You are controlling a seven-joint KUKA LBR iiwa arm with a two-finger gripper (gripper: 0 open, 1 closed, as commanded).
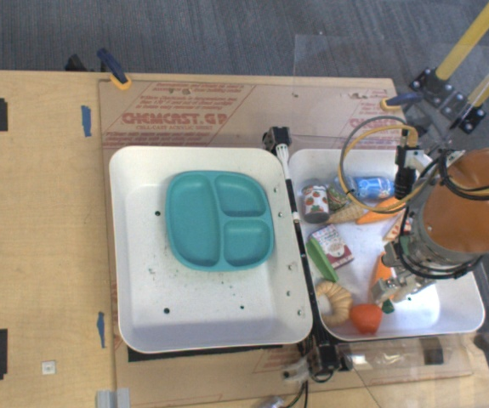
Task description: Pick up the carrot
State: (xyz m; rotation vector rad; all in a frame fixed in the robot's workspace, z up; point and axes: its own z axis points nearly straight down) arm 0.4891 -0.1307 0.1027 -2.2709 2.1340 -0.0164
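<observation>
Two white bins sit side by side on the counter [48, 228]; the left bin [142, 313] carries a teal divided plate [220, 219], and the right bin [461, 308] carries the clutter. The carrot [373, 218] lies in the right bin's upper half, an orange tapered piece, partly covered by the arm [461, 215] and its cables [372, 143]. The gripper [395, 289] hangs lower in the same bin, near a red-orange round tomato [365, 318] and an orange item [384, 270] just beside its tip; its opening cannot be read from this slanted view. Risk 1: wrong target. Several orange or red items lie close together, so a descent from the present position is likely to close on the tomato or the orange item instead of the carrot. Risk 2: slip. The carrot looks smooth, hard and conical, so a grip near the thin end may squeeze it out. Risk 3: crowding. A pale cone [346, 212] touches or nearly touches the carrot, and a small red-and-white can [315, 202], a blue wrapper [370, 187] and a flat printed packet [331, 246] lie near, so any of them may be nudged or pinched along. A ridged tan croissant [336, 300] rests near the tomato.
</observation>
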